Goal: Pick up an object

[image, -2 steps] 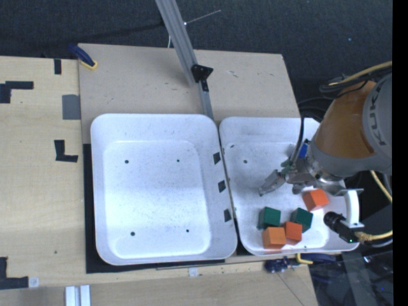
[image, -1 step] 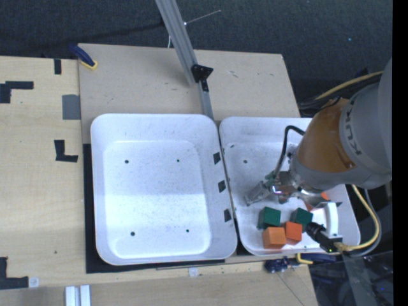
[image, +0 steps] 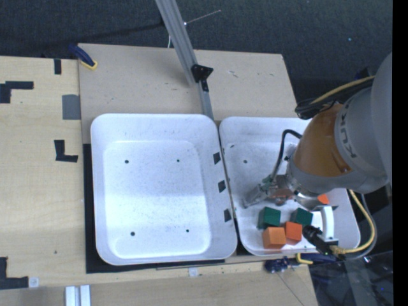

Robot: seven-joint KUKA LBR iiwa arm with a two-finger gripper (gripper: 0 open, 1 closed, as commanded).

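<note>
even, fairly dim overhead light; soft shadows under the bins (image: 159, 190); no glare; image grainy and slightly soft, corners darker.

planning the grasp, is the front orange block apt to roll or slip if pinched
The orange block looks flat-faced and boxy, so it probably won't roll. It looks rigid, likely light. It sits tight against a second orange block and a green block, so a nudge may shift those.
</note>
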